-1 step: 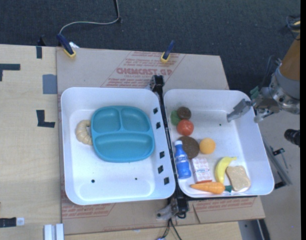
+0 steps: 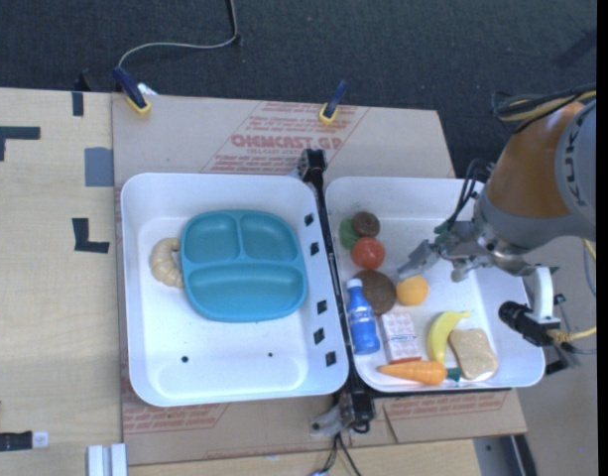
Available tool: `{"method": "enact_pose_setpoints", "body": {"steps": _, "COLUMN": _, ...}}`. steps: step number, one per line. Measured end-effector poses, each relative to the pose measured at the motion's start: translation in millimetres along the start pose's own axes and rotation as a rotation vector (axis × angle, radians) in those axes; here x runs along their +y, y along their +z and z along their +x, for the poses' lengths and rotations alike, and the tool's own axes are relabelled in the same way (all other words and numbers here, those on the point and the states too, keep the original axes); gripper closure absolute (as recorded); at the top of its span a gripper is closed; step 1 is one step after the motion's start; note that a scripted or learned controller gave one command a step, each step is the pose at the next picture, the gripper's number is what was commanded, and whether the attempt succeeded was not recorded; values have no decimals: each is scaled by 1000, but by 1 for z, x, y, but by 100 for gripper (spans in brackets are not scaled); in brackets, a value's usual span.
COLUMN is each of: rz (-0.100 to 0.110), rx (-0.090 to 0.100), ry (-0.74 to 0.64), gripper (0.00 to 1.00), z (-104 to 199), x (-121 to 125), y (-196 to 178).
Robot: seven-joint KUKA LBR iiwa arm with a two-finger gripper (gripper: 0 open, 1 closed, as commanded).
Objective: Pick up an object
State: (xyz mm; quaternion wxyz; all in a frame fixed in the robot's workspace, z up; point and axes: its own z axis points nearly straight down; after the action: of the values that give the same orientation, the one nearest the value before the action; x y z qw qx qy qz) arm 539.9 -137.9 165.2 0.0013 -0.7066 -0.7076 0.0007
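One fixed camera, high above bench (image 2: 46, 296) — slanted, both bins (image 2: 150, 365) framed

Both bins (image 2: 145, 266) are white. The sectioned plate (image 2: 244, 266) is light blue. Just beside the grey hand (image 2: 427, 256): orange ball (image 2: 413, 291), red tomato (image 2: 368, 254). Further off: blue bottle (image 2: 362, 317), yellow banana (image 2: 441, 333), orange carrot (image 2: 415, 372), tan sponge (image 2: 473, 353).

Right bin (image 2: 502, 365): orange ball (image 2: 413, 291) mid-bin; red tomato (image 2: 368, 254) left of it; brown round fruit (image 2: 378, 291) between; banana (image 2: 442, 333), bread slice (image 2: 473, 353), carrot (image 2: 415, 372) near edge; blue bottle (image 2: 362, 317) along left wall.
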Motion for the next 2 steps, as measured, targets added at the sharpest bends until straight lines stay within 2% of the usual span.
{"method": "enact_pose_setpoints", "body": {"steps": 1, "rz": -8, "rx": -3, "ry": 3, "gripper": 0, "z": 24, "x": 9, "y": 77}}
{"method": "enact_pose_setpoints", "body": {"steps": 2, "rz": -15, "rx": -8, "ry": 4, "gripper": 100, "z": 23, "x": 11, "y": 65}}
